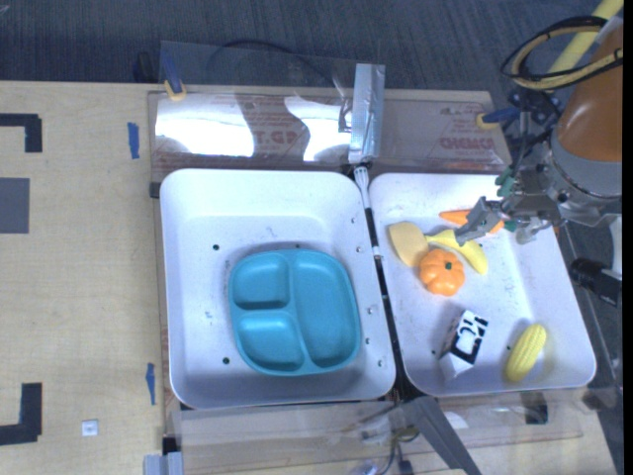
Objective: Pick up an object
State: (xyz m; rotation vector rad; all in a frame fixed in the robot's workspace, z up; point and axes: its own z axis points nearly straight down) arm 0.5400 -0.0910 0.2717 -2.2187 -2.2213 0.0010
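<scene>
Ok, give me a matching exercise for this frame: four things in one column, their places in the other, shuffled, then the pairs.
Things
1. blue tray
2. pumpkin
3. corn
4. carrot

Places
A. right bin, near right corner
B. left bin
C. right bin, far side, by the gripper
D. right bin, middle, beside the yellow pieces

Pairs: 1-B, 2-D, 3-A, 4-C
</scene>
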